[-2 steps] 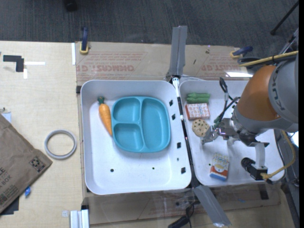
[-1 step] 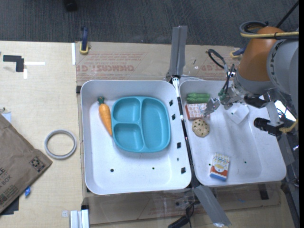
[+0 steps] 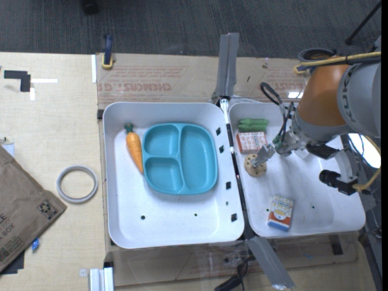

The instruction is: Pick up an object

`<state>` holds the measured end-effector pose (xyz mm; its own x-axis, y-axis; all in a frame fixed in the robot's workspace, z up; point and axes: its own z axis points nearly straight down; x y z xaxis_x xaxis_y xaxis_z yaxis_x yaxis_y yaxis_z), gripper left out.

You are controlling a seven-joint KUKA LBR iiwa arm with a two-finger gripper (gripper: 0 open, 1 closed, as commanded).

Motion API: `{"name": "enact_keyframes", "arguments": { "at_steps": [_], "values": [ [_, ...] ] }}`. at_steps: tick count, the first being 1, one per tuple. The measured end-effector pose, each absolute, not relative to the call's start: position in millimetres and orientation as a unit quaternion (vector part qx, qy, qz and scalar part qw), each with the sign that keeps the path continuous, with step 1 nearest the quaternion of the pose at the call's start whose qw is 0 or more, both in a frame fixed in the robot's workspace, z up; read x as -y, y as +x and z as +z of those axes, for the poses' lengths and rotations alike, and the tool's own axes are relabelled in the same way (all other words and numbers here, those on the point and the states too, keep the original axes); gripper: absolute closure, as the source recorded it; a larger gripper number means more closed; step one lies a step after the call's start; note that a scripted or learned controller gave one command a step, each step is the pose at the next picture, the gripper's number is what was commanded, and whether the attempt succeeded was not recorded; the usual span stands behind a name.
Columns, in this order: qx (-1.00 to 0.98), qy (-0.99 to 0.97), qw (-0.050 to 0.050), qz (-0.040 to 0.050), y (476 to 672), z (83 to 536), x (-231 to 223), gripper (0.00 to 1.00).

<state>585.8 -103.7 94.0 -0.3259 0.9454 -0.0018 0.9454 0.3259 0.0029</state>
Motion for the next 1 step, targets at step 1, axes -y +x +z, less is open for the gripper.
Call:
{"name": "enact_keyframes", "arguments": {
  "at_steps": [1],
  "values": [
    [-0.813,0.582,0.002,0.0012,586.4,103.7,104.5,1.0]
  ]
}}
